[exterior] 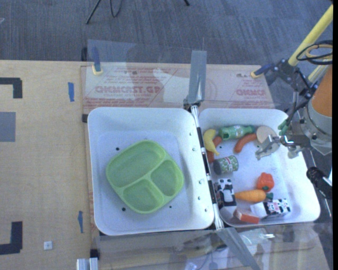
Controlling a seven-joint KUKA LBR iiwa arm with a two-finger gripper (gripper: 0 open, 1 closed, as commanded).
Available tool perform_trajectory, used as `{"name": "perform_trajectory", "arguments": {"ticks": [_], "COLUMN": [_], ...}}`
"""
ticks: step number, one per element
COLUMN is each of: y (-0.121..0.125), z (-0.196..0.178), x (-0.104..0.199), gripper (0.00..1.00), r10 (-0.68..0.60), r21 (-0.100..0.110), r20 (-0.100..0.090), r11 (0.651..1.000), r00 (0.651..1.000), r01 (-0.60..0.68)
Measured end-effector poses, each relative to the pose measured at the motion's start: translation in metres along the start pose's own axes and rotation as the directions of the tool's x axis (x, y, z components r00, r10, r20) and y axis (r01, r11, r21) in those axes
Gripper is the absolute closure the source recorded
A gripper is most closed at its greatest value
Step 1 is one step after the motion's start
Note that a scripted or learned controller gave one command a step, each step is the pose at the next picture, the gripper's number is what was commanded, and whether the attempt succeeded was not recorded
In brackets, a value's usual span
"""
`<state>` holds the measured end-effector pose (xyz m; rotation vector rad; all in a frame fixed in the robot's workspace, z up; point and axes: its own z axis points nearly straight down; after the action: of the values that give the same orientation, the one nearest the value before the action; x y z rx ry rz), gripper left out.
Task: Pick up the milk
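Grey carpeted floor (222, 26) at the top, with thin black stand legs (105, 8) on it. Below, a pale wooden table (42, 174) marked with black corner tape (13, 87) and small blue tape strips (71, 92). At the back of the bins, a flattened brown cardboard sheet (127, 88) with faded red print, too washed out to read for certain.

Two shallow white bins side by side. In the left white bin (105, 126), a light green three-compartment plastic plate (145, 175), slightly tilted.

In the right white bin (301, 179), a scatter of toy food: green bottle (236, 131) lying flat at the back, yellow banana (210, 139) by the dividing wall, red sausage-shaped piece (244, 142), small green can (226, 164), orange carrot (251, 195), red-orange pepper (265, 181). Two small cow-patterned black-and-white cartons: one (226, 190) near the divider, another, the milk carton (277, 207), lying near the bin's front right corner just beside a white-and-red piece (248, 216).

Grey arm with orange band (323, 100) entering from the right, yellow cable (314, 34) above it. Tool (264, 149) over the back right of the right bin, near a tan round piece (263, 133), well apart from both cartons. Fingers too small and blurred: cannot tell how far open, nothing seen held.
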<state>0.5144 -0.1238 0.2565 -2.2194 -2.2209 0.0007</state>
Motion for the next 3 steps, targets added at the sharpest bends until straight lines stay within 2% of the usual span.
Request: {"name": "perform_trajectory", "arguments": {"ticks": [1, 2, 3], "y": [-0.035, -0.029, -0.027], "z": [0.118, 0.151, 0.141], "x": [-0.038, -0.066, -0.066], "gripper": [0.0, 0.0, 1.0], "r10": [0.045, -0.354, -0.352], "r21": [-0.001, -0.016, -0.021], "r20": [0.001, 0.004, 0.007], "r11": [0.999, 0.935, 0.936], "r00": [0.999, 0.935, 0.936], "r01": [-0.045, 0.354, 0.352]}}
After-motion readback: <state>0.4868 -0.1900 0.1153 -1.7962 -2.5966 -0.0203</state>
